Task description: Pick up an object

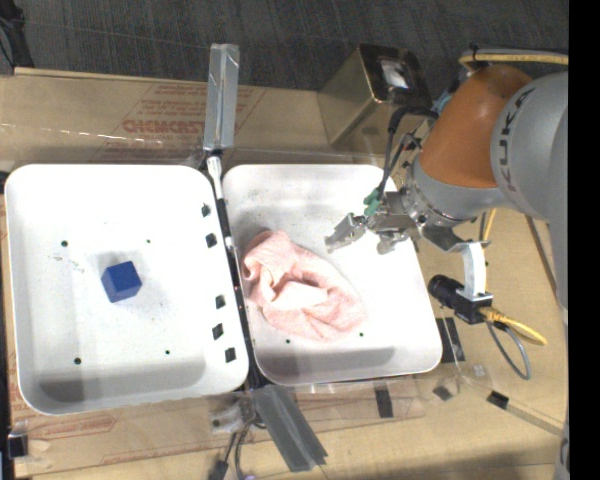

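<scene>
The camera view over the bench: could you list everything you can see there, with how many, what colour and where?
bins: two, white, shallow, side by side on the bench.
block: one, blue, in the left bin, left of its middle.
cloth: one, pink, crumpled, in the right bin near its left wall.
cardboard sheet: one, brown with red print, lying behind the bins.
metal bar: one, grey, rising from the seam between the bins at the back.
box: one, tan, behind the right bin.
arm: one, grey with an orange band, reaching in from the right.
end effector: one, metal, over the right bin, up and right of the cloth, holding nothing I can see.
</scene>
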Robot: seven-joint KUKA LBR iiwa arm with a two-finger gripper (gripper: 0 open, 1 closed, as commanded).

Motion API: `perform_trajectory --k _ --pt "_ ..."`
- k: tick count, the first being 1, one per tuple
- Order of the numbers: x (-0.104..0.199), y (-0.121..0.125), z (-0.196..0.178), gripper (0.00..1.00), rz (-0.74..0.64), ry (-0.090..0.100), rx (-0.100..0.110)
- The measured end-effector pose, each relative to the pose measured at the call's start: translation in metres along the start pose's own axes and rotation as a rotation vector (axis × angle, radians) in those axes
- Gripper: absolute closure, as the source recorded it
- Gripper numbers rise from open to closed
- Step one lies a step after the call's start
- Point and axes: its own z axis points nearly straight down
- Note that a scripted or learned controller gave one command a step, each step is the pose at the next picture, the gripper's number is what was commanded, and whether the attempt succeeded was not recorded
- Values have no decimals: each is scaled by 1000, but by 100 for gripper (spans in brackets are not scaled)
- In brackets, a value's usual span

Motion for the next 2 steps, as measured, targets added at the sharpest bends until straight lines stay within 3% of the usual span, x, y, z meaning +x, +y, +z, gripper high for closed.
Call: perform_trajectory --k 1,2 --pt "1 45 123 0 -73 -2 -4" --pt "17 31 124 0 -87 -1 0"
